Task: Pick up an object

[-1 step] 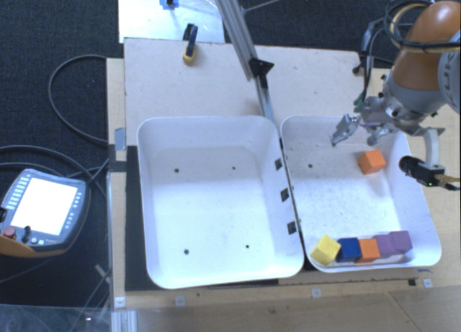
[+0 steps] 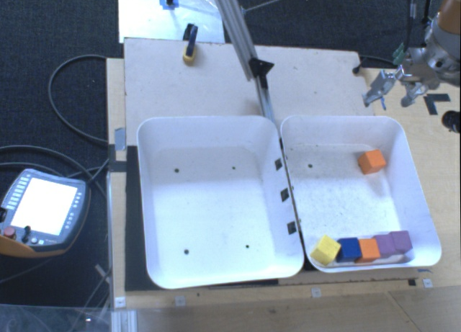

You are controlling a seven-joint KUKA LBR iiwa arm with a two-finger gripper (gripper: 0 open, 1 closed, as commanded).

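One lone orange foam cube (image 2: 372,161) suits best: the wide-spread, empty pincer (image 2: 395,91) should descend squarely over it, clear of the right white bin's wall (image 2: 413,161).

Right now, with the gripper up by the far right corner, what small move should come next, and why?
Probably bring the gripper down-left over the lone orange cube. The gripper hangs open outside the right bin, holding nothing. That cube sits apart with space around it, while the other cubes are packed in a row against the near wall.
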